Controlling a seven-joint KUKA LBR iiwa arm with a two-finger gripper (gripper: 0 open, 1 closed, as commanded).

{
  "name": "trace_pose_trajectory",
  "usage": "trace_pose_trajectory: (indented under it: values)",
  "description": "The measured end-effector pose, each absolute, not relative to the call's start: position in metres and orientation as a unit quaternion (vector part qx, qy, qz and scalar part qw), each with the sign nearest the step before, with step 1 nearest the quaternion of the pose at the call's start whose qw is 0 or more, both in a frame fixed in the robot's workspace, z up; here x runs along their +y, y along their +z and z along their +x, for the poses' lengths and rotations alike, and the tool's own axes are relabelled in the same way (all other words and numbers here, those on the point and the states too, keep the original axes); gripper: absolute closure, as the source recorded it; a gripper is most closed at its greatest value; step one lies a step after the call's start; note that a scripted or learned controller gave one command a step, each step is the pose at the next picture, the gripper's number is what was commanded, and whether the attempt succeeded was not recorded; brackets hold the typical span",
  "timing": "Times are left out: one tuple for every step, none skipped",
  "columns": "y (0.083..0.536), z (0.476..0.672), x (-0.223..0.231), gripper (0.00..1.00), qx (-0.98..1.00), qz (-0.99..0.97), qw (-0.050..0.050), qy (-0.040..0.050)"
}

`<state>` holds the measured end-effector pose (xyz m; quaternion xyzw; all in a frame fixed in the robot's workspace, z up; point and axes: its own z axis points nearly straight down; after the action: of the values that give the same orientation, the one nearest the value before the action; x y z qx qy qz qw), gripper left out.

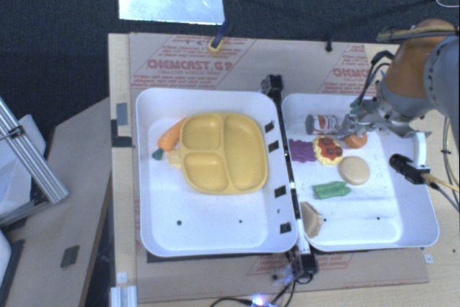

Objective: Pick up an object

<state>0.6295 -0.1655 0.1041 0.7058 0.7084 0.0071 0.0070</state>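
A: Dark carpet surrounds our bench [237,61], and on it we see two white bins side by side, the left bin [208,234] and the right bin [381,226]

B: We find the arm [424,75] reaching in from the right, its orange band [406,68] above the wrist, and the gripper [352,127] low over the upper part of the right bin. Whether it is spread or pressed together we cannot tell; it is too small and blurred

A: What lies around it?

B: Just left of the gripper we see a small can [321,123] on its side. An orange round piece [356,140] sits right under the gripper, partly hidden by it. Just below and left of the gripper is a red and yellow piece [328,150], and further left a purple piece [300,150]

A: Below the gripper we also make out a tan round piece [354,170], then a green piece [330,190], and lower still, at the bin's left wall, a beige piece [311,218]

B: Far to the gripper's left, in the other bin, we see a yellow divided tray [219,152], with a carrot [169,136] touching its left edge

A: We see nothing clearly between the gripper's tips
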Motion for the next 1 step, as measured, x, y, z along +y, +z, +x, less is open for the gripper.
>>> trace_pose_trajectory:
  values:
    - [0.1692, 0.6314, -0.1661, 1.00, 0.709, 0.706, 0.003, 0.0018]
